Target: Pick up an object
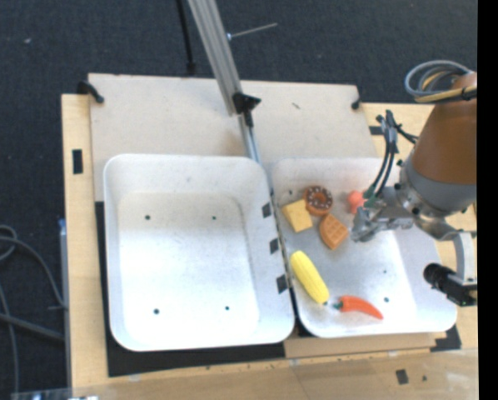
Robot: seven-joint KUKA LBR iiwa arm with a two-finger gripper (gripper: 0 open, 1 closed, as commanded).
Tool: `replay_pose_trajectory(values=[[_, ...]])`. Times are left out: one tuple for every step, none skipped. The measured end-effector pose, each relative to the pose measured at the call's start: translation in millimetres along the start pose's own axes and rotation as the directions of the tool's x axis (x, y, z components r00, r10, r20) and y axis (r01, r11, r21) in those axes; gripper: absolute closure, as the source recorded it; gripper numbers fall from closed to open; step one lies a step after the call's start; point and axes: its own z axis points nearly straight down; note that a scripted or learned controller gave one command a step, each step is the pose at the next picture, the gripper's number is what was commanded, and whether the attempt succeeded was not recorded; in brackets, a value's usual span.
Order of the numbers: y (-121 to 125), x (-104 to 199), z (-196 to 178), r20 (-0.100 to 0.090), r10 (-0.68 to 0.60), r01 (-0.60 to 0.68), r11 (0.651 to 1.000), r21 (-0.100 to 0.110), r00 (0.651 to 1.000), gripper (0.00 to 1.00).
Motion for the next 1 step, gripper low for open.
replay_pose_trajectory(values=[[1.4,-1.0,-23.7,-0.001,-0.001,0.001,1.000,0.003,1.000,1.00]])
